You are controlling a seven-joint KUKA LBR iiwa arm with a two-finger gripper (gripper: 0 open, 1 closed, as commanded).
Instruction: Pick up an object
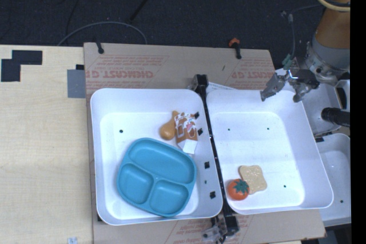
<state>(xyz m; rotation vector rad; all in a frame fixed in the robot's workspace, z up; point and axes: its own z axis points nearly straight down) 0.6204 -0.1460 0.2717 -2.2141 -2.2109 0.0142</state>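
Observation:
My gripper hangs above the back right corner of the right bin, its two fingers spread apart and nothing between them. In the right bin's front left part lie a red tomato and a tan bread slice, touching each other. The left bin holds a blue divided plate, and behind it a brown pear-shaped piece next to a small brown-and-white toy. The gripper is well away from all of these.
A black divider runs between the two bins. Cardboard lies under and behind the bins, with clamps at its back edge. More white bench gear stands to the right of the right bin.

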